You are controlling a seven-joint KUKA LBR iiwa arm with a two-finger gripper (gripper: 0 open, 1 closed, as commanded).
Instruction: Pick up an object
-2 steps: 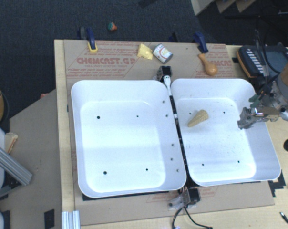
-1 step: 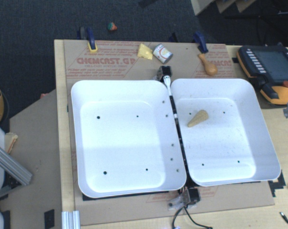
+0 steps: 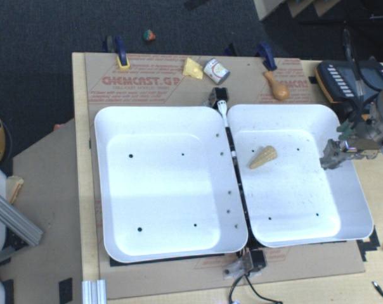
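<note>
A tan, cone-shaped object [image 3: 263, 156] lies on its side in the right bin [image 3: 299, 227], near the bin's left wall and towards the back. My gripper [image 3: 330, 157] hangs at the right bin's right rim, about level with the cone and well to its right. Nothing shows in its grasp. The arm comes in from the right edge behind it.
The left bin [image 3: 166, 233] sits beside the right one. Behind the bins on the bench lie a yellow wedge [image 3: 193, 68], a small white container [image 3: 216, 71] and an orange-brown pear-shaped piece [image 3: 278, 88]. Blue clamps [image 3: 121, 50] hold the board. A black device [image 3: 338, 80] stands at the back right.
</note>
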